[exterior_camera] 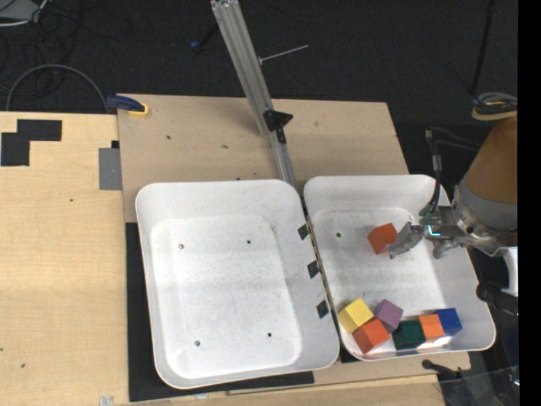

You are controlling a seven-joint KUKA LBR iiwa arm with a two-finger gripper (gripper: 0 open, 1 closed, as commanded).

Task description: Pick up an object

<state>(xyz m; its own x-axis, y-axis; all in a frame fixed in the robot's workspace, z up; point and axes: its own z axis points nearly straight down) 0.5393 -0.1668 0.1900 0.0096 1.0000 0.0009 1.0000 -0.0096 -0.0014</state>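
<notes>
Just right of centre, small orange cube point(382, 238), right bin point(363, 194).

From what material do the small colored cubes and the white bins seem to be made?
Colored cubes: probably painted wood or foam, since the faces look matte, solid-colored and sharp-edged; the view leaves this open. White bins: likely molded plastic, with rounded rims, smooth walls and a faint sheen.

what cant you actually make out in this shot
- Gripper, camera view: too small and blurred to tell if its jaws are open or shut, or if they touch the orange cube.
- Arm: cut off by the right edge.
- Green cube: partly hidden behind the neighbouring cubes in the right bin.
- Clamp on the bench: too small to identify surely.
</notes>
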